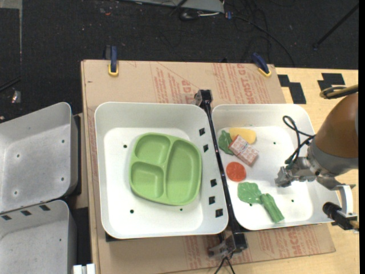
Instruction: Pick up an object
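Observation:
The right bin (296, 210) holds several small toys near its left side: a yellow piece (244, 135), a green piece (224, 140), a pink and white box (244, 149), a red disc (235, 170) and a green toy with a long handle (260, 199). My gripper (285, 177) hangs low over the right half of this bin, right of the red disc and apart from every toy. The arm's orange band (342, 127) rises behind it.
The left bin (114, 130) carries a green divided plate (166, 168). A black divider (215, 158) runs between the bins. A cable (296, 131) loops over the right bin's far corner. Grey trays (34, 153) lie off the bench at left.

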`<state>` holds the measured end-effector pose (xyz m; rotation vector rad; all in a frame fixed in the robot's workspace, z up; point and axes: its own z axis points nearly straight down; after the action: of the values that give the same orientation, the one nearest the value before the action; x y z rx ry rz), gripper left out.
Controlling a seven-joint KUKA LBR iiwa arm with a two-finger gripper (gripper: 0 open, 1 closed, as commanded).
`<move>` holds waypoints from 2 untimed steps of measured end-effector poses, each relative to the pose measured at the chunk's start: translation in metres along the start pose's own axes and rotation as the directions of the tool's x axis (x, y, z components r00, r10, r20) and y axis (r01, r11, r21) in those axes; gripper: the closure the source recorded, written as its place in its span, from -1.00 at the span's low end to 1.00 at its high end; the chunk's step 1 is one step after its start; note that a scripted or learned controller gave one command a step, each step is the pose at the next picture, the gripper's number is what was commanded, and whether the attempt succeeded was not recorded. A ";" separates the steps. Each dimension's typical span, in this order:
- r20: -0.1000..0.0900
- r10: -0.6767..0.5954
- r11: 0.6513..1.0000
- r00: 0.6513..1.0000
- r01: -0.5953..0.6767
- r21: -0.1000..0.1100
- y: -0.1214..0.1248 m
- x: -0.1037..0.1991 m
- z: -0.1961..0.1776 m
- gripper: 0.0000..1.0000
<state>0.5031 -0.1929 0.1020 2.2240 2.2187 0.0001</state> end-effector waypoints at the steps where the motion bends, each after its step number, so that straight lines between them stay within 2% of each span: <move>1: 0.003 -0.003 1.000 1.000 0.003 -0.006 0.002 -0.007 -0.061 1.00; 2: 0.003 -0.006 1.000 1.000 0.006 -0.007 0.011 -0.002 -0.119 1.00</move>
<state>0.5142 -0.1953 0.2213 2.2124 2.2207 0.0047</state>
